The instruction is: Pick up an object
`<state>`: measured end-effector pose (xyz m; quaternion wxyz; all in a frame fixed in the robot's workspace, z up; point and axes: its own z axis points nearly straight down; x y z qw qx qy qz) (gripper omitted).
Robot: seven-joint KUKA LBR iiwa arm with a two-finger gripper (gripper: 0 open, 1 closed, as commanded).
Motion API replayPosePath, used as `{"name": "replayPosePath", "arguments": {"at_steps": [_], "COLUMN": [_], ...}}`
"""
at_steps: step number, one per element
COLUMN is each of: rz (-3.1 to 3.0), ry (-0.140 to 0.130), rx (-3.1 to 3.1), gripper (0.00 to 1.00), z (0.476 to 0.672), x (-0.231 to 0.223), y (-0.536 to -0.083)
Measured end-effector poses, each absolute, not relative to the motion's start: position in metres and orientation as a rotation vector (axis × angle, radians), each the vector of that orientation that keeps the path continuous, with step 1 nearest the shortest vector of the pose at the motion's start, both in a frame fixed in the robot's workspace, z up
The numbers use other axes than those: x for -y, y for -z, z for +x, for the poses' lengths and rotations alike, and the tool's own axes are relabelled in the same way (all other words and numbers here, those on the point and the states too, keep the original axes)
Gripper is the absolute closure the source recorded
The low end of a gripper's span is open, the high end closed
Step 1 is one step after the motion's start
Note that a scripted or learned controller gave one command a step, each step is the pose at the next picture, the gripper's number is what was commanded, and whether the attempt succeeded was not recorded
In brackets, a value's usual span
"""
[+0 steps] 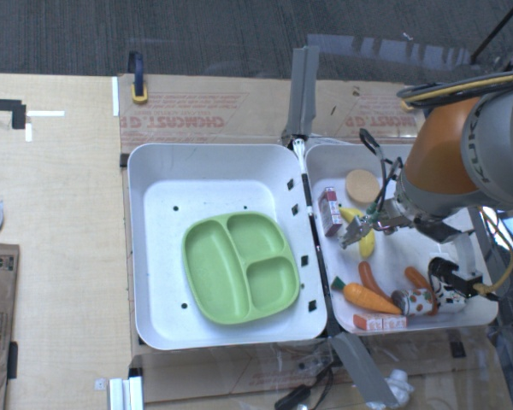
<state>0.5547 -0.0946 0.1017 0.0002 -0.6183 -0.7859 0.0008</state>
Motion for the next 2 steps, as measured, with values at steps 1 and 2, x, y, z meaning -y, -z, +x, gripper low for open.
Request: {"name": "replayPosePath", "arguments": {"at_steps": [1, 2], "rz": [-1.993, -1.995], "ry": [-0.003, -0.004], "rx": [2.428, 2.425], "gripper": [0.00, 0.00], "z": [0.542, 0.558], "x": [0.065, 0.109], "y": [-0.191, -0.139]}}
